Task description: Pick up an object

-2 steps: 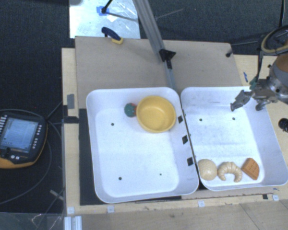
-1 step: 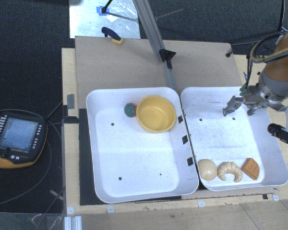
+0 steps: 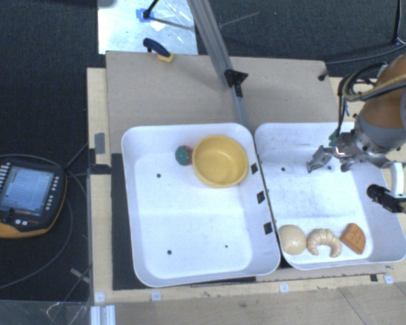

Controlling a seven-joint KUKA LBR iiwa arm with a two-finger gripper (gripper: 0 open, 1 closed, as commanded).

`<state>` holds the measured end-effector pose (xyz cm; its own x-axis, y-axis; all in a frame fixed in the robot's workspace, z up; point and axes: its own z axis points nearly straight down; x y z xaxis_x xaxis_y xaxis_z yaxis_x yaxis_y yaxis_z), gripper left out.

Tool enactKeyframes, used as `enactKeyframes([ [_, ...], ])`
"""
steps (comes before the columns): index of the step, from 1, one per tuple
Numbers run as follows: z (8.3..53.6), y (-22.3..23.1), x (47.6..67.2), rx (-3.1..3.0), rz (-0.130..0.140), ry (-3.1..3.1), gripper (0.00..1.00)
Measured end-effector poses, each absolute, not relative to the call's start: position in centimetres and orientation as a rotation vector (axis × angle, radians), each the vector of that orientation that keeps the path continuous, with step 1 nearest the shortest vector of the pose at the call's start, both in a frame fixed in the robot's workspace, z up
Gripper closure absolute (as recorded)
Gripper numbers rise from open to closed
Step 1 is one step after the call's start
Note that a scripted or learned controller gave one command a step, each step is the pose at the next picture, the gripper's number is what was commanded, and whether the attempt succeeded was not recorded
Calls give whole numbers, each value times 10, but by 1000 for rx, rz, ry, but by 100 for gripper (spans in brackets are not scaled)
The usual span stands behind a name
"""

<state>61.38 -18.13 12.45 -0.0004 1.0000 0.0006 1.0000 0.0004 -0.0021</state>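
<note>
Plainly unlabelled yellow bowl (image 3: 220,160), croissant (image 3: 325,242), waffle (image 3: 353,237)

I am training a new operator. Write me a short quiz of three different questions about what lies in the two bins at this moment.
1. True or false: the yellow bowl sits in the left bin.
2. How many food items lie along the near edge of the right bin?
3. Which lies beside the bowl: A) a small green object, B) a croissant, C) a waffle?

Key: 1 true; 2 three, namely a bun, the croissant and the waffle; 3 A.
</note>
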Motion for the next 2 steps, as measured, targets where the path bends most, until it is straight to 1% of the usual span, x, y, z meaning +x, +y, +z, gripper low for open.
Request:
enactKeyframes([
  [1,89,-181,614,-2220,1,-2221,0],
  [2,101,-181,615,-2222,-2,-2224,100],
])
